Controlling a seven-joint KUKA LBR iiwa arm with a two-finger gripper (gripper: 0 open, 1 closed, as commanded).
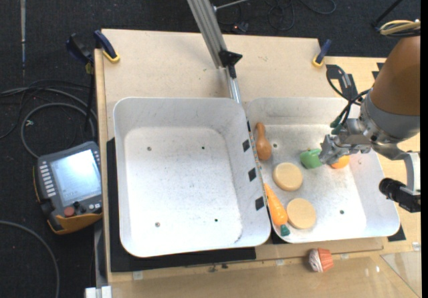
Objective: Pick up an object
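- Two white bins sit side by side; the right bin point(374, 223) holds the toys, with the gripper point(332, 150) low at its 2 o'clock.
- Jaw state: cannot tell; a green toy point(309, 158) lies just beside it at 9 o'clock, a probable target.
- Bench point(180, 63) is plywood, over dark flooring with cables.

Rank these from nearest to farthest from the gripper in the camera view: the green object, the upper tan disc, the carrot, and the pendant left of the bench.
From the gripper:
1. Green object, right beside it on its left in the right bin.
2. Upper tan disc, lower left, mid-bin.
3. Carrot, along the bin's left wall.
4. Pendant, off the bench at far left.
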